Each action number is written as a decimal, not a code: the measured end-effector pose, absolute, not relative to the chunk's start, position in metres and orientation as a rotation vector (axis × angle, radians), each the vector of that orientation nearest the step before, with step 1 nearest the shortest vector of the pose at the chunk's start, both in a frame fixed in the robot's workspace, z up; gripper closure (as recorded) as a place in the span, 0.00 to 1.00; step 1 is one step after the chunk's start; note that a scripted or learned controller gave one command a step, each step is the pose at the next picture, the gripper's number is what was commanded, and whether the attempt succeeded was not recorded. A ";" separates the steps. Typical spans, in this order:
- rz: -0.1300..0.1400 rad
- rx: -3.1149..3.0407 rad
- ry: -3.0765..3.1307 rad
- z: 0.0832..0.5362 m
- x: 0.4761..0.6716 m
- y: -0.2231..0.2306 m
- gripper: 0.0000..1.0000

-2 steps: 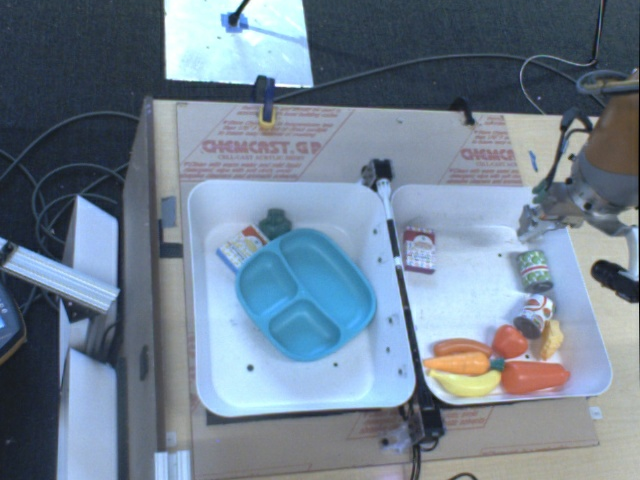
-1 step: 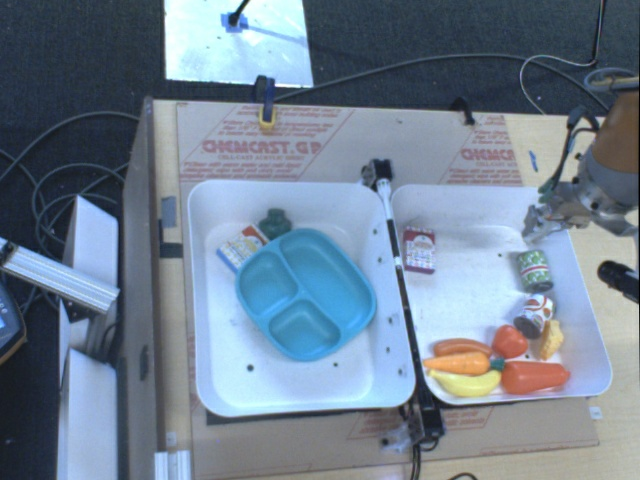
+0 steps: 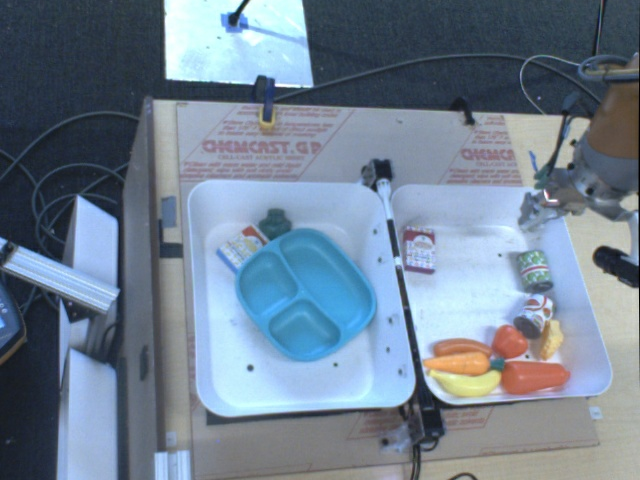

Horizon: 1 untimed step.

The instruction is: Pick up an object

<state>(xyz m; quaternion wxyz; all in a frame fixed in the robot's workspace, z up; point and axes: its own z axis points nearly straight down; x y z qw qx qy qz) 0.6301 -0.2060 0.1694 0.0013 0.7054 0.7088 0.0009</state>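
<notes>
Arm (image 3: 610, 138) cut off at right edge; fingers (image 3: 537, 211) blurred, state unclear, above right bin (image 3: 470, 258).

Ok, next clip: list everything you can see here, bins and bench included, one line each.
Bins: 2, white, side by side on the bench.
Divided plate: 1, blue, middle of left bin.
Small box: 1, red, white and blue, left bin, at the plate's upper left.
Dark green object: 1, left bin, beside that box.
Red box: 1, right bin, near the divider.
Can: 1, green and white, right bin, right side.
Toy food: several pieces, red, orange, yellow, right bin's near corner.
Clamp: 1, yellow and dark, bench's far edge.
Arm: 1, grey with orange band, jaws end over the right bin's far right corner.
</notes>
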 end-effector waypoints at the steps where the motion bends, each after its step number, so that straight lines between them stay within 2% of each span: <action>1: 0.004 2.213 2.224 0.190 0.670 -0.206 1.00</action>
